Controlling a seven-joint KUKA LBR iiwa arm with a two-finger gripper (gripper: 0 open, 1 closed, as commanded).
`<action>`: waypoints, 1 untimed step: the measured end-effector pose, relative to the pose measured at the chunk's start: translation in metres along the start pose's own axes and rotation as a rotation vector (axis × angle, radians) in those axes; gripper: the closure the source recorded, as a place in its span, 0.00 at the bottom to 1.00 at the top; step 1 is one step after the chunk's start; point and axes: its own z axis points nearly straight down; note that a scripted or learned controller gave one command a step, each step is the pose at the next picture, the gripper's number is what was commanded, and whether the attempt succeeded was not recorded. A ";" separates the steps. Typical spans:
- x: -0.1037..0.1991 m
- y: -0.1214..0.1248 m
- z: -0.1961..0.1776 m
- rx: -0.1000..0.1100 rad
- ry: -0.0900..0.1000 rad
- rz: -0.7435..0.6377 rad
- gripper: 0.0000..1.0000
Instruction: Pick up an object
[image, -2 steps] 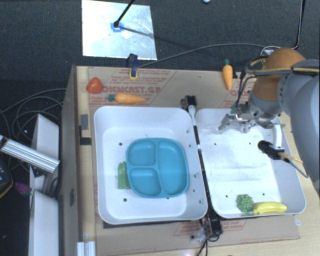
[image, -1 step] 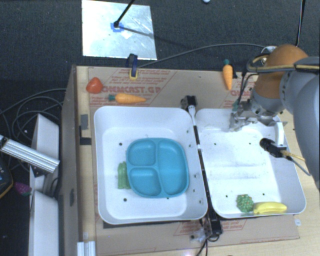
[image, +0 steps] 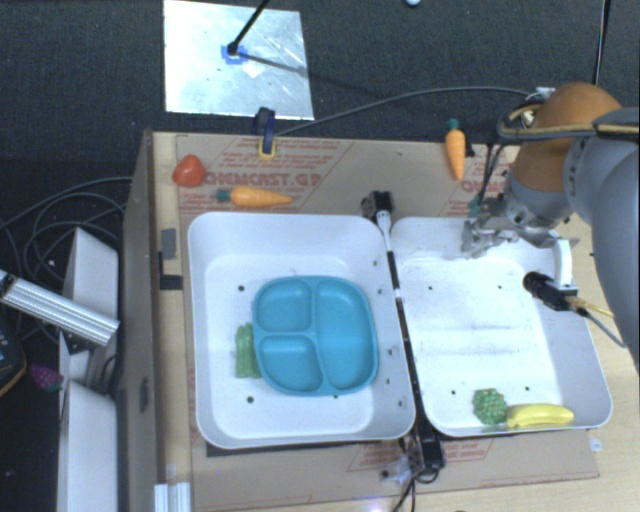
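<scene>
Arm (image: 605, 185) in from 3 o'clock, tool (image: 478, 238) sitting over the right bin (image: 480, 330) near its 12 o'clock edge, angled toward 9. Tool state: can't tell from this angle whether it's spread or pressed together. Pick candidates in the right bin: yellow banana (image: 540, 415) lying flat at the 5 o'clock corner, green knobbly piece (image: 489, 405) touching or just beside its 9 o'clock end. Both well apart from the tool, across the bin from it. Left bin (image: 220, 250): blue divided plate (image: 315, 335) roughly centre, slightly toward 6, with a green strip (image: 245, 352) lying against the plate's 9 o'clock edge. Outside the bins on the bench (image: 330, 165): carrot (image: 258, 198) lying flat at 12 o'clock of the left bin, red piece (image: 188, 171) just past it toward 10, second carrot (image: 455, 152) at 12 o'clock of the right bin, close to the tool but not in the bin. Blue clamp (image: 265, 128) on the bench's 12 o'clock edge.
</scene>
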 end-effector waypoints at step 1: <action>0.000 0.001 -0.011 -0.004 -0.001 -0.002 1.00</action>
